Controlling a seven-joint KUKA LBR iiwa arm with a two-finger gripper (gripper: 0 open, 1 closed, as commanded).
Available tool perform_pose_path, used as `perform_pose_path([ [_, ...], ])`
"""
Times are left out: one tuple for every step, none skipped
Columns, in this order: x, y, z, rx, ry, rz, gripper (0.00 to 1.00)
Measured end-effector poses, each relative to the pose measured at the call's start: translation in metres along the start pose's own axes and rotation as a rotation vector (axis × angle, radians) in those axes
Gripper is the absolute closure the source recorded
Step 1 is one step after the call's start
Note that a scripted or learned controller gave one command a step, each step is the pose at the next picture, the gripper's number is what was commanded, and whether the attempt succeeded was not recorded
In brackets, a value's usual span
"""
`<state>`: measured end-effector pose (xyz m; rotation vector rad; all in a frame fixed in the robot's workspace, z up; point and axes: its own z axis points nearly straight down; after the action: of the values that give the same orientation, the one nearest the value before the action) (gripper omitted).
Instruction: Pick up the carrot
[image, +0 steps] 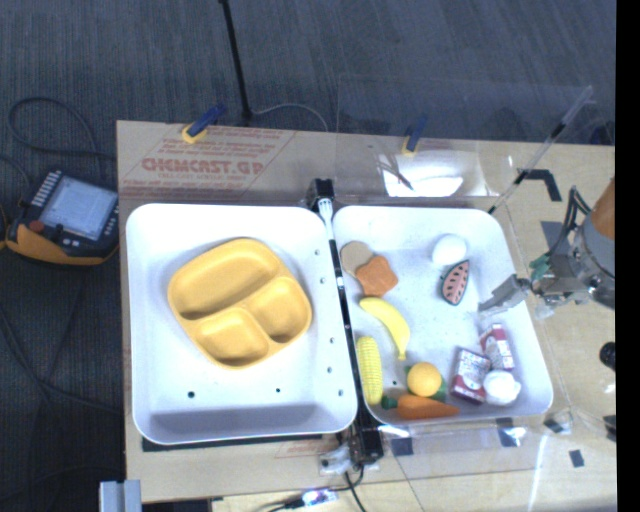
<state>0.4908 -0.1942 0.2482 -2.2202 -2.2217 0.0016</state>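
The carrot is orange and lies flat along the near wall of the right bin, just below a yellow-orange round fruit. My gripper hangs over the bin's right rim, well up and to the right of the carrot and apart from it. The grey arm with its orange band comes in from the right edge. Nothing shows held at the gripper.
The right bin also holds a corn cob, a banana, toast, a watermelon slice, a white egg, and red packets with a white ball at the near right. A yellow divided plate sits in the left bin.
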Motion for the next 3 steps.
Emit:
perform_pose_path([
  [0.056, -0.007, 0.072, 0.002, 0.001, 0.029, 0.0],
  [0.086, -0.007, 0.151, -0.001, 0.0, -0.312, 0.0],
  [0.087, -0.007, 0.142, 0.0, 0.001, -0.311, 1.0],
])
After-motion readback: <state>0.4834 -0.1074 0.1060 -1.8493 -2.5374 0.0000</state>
